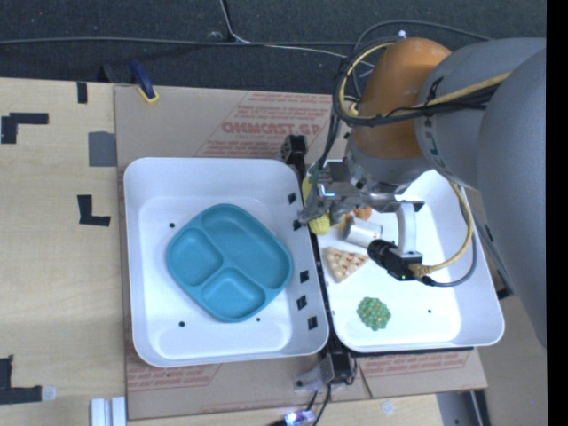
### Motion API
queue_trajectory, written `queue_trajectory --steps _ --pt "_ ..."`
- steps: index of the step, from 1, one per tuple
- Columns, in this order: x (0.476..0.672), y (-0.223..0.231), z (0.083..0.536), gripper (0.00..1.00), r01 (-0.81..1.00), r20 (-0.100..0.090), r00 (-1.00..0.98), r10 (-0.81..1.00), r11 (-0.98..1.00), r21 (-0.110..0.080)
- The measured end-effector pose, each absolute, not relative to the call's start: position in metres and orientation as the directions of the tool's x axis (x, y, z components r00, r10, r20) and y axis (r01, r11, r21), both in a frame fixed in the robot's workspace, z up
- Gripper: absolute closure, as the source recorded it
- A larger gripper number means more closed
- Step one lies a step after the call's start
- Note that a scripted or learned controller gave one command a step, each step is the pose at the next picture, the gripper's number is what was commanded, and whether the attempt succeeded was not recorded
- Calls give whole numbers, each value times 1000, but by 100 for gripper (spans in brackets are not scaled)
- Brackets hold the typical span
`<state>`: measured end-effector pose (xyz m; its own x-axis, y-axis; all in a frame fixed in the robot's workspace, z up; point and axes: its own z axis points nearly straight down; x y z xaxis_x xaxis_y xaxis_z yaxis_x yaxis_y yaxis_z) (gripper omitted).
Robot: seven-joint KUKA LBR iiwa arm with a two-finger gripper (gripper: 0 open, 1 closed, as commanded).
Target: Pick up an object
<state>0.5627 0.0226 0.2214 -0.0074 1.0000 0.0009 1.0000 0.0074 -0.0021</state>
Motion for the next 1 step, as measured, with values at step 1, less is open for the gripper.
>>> queue_trajectory --steps 1 --pt "577 73 231 100 1000 1 -7 1000 7 0"
